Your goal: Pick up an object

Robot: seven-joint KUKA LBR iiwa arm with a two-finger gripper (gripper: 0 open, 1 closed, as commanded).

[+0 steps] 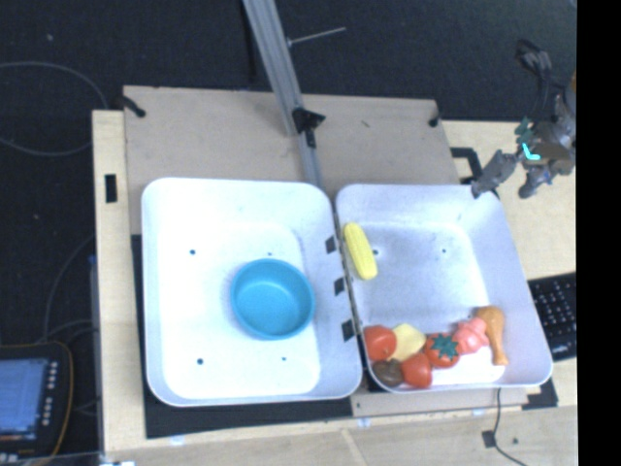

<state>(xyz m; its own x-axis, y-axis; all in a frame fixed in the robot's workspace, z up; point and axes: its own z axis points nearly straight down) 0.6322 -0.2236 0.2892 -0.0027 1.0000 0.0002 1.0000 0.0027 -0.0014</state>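
A gripper (512,170) hangs at the far right corner of the right bin (427,212), its fingers spread and empty, well apart from anything you could lift. Your easiest target is the corn (360,250), lying alone against that bin's left wall; it looks like a light, stiff plastic toy, probably smooth, so take it across its narrow middle, where the fingers can straddle it. Expect little room on its left, where the wall stands close. The other toys are crowded into the near part of the bin: a tomato (379,342), a drumstick (493,332) and several small red and yellow pieces touching one another, harder to single out. The left bin (194,221) carries a blue bowl (272,299), rigid with a thin rim, standing open side up. Both bins sit side by side on a pale worktop (213,134), under a slanted metal rail (277,56).
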